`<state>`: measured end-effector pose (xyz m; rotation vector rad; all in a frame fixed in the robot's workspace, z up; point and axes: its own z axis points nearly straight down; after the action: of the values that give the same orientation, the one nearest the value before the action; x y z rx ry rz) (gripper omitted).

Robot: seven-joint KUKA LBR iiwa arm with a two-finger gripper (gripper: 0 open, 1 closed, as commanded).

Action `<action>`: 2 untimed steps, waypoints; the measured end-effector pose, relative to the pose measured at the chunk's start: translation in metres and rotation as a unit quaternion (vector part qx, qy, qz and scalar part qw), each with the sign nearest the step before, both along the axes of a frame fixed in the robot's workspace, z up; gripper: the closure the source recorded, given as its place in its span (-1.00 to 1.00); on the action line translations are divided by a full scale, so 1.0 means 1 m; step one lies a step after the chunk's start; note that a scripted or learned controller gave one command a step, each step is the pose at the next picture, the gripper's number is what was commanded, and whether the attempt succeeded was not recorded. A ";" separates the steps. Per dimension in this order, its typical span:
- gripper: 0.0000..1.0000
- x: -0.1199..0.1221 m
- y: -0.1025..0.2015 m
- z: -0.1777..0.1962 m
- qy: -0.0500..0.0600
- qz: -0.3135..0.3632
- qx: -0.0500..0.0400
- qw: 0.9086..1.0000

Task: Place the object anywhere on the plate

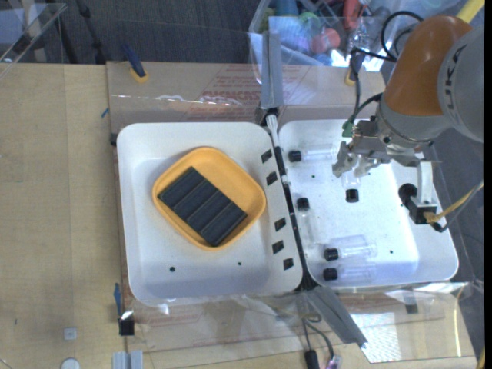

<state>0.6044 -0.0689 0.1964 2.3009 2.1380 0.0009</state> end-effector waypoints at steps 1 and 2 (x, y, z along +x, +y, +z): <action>1.00 0.006 0.016 -0.012 0.002 0.090 0.001 0.996; 1.00 -0.007 0.061 -0.012 0.002 0.149 0.001 0.989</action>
<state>0.5973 -0.0081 0.1842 1.9584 2.4610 -0.0022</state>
